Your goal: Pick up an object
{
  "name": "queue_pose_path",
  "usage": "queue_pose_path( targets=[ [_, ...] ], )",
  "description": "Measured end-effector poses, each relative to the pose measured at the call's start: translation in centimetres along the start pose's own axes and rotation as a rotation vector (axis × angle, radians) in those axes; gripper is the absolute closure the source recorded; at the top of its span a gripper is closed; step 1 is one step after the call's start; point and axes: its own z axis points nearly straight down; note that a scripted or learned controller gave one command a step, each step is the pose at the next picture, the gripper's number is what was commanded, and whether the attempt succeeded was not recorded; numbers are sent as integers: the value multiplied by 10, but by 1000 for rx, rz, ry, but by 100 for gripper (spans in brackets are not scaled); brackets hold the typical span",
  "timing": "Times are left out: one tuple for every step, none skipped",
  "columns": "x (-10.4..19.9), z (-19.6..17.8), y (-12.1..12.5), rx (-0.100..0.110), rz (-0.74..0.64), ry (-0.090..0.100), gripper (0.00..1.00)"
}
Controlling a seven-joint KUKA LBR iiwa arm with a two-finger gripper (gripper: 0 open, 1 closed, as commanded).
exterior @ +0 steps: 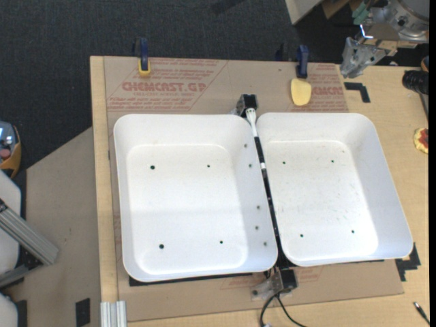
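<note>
Nearest the camera, two white bins sat side by side on the worktop [204, 73] — the left bin [122, 182] and the right bin [388, 189] — each showing only a bare floor with small dark dots. Between them ran a dark strip [262, 176] along the shared edge.

Beyond the right bin, on the brown board just past its far rim, lay a small yellow lump [301, 91], close beside a blue clamp [302, 60]. A second clamp [142, 54] held the board's far left edge.

That lump was the one loose thing within likely reach, so it was probably the object to pick. It looked rounded, smooth and light — perhaps foam or soft plastic, though its material could not be told for sure. A soft piece would give under a squeeze and hold well; a hard, slick one might squirt out. Taking it across its narrower width, from above, seemed the safest hold, keeping clear of the clamp.

Farthest off, at the upper right, the hand [354, 58] hung above the worktop, well apart from the lump, carrying nothing visible. Whether it was spread or closed could not be told.
</note>
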Motion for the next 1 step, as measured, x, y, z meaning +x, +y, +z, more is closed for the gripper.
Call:
queue_pose_path(
  targets=[
    [86,62,-2,11,-8,4,100]
  ],
)
